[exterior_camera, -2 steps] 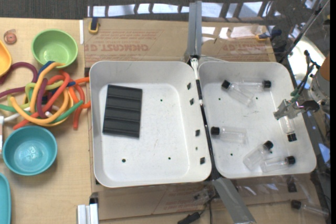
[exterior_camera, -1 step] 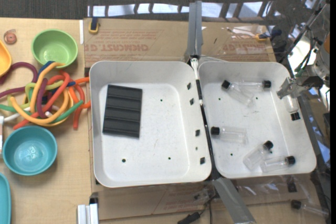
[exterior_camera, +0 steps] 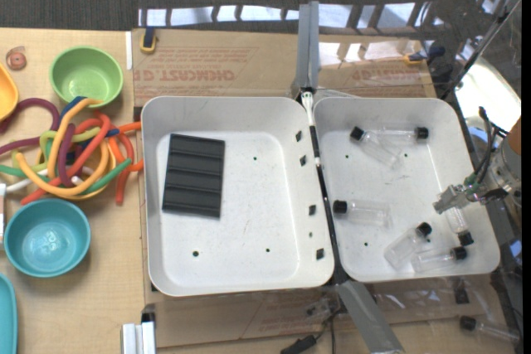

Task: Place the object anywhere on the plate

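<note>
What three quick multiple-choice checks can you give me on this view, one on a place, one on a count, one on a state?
1. Where is the black ridged plate?
A. Left part of the left bin
B. Middle of the right bin
C. On the wooden table beside the bowls

2. How many clear vials with black caps lie in the right bin?
A. Two
B. Five
C. Nine

3. What state is the plate in?
A. Bare, nothing on it
B. A vial lies on it
C. Stood up on edge against the bin wall

Answers:
1 A, the plate lies flat near the left bin's left wall.
2 B, one vial at the top, one at mid-left, and three near the lower right corner.
3 A, its ridged top is uncovered and all vials are in the other bin.
</note>
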Robot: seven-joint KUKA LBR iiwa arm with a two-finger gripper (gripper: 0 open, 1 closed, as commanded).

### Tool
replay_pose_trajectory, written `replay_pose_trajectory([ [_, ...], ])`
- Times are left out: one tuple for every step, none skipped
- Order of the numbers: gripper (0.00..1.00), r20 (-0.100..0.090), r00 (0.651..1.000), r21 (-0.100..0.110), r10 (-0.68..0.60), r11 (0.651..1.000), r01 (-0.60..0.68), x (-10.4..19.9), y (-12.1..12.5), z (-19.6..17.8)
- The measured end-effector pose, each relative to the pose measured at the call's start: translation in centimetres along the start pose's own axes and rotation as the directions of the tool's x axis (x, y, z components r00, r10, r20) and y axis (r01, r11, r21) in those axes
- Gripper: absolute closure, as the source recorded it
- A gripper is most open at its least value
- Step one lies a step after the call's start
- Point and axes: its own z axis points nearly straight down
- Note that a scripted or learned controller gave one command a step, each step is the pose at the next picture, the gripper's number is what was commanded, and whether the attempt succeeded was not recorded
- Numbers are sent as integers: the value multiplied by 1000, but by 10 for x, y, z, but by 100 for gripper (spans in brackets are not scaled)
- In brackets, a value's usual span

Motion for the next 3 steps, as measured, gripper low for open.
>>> replay_pose_trajectory([
  [100,2,997,-1,78,997,-78,-6,30,-59],
  [100,0,994,0,-106,994,106,40,-6,-6],
  [100,3,993,-2,120,993,-120,-4,15,-40],
])
